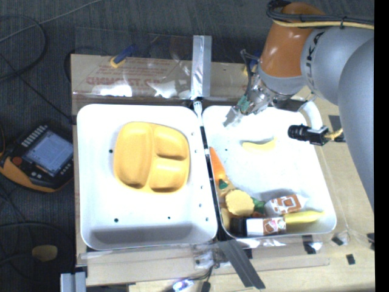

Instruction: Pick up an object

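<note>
Nearest, a bottle [265, 225], banana [306, 218] and carrot [217, 165] are crowding the right bin's [316, 163] front corner. Farther back, a pale slice [258, 142] is lying alone. Beyond it, the gripper [236, 115] is hovering, fingers slightly parted and holding nothing; descending there risks closing on bare floor.

Single fixed camera, mounted above the table [85, 66], looks down at a slant. Both white bins [146, 227] sit in frame at moderate range; the arm [340, 59] enters from the right.
</note>
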